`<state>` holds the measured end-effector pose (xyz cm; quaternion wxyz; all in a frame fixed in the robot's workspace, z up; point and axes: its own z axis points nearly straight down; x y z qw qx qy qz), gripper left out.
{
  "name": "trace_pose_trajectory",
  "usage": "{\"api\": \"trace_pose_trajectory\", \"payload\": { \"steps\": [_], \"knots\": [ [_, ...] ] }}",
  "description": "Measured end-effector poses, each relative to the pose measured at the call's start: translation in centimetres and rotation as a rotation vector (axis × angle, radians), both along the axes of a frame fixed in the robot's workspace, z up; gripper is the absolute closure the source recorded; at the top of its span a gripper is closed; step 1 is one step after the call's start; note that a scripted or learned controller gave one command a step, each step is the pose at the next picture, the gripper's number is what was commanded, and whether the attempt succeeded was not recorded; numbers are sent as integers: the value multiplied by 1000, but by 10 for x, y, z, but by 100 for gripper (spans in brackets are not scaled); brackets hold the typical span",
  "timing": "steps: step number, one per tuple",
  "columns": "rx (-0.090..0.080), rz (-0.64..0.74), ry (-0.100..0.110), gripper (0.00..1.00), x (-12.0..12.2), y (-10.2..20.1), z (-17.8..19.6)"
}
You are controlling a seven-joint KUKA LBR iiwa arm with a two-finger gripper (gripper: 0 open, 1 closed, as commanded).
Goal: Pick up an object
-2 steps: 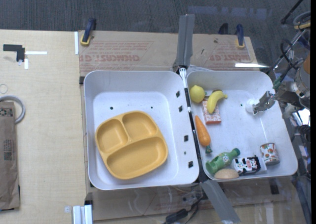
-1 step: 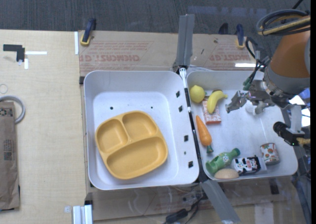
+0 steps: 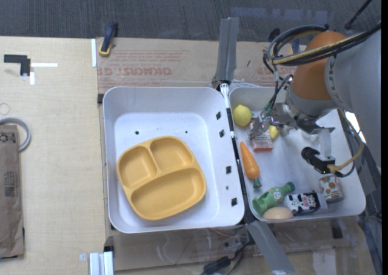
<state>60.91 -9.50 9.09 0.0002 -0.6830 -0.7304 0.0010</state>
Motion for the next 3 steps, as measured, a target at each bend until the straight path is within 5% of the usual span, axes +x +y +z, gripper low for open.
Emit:
{"api": "trace_pose_trajectory", "payload": {
  "steps": [1, 2, 3],
  "knots": [
    [-1, 239, -1, 0, -19, 29, 100],
    [1, 289, 0, 0, -23, -8, 8],
    [0, 286, 0, 100, -23, -9, 17]
  ]
}}
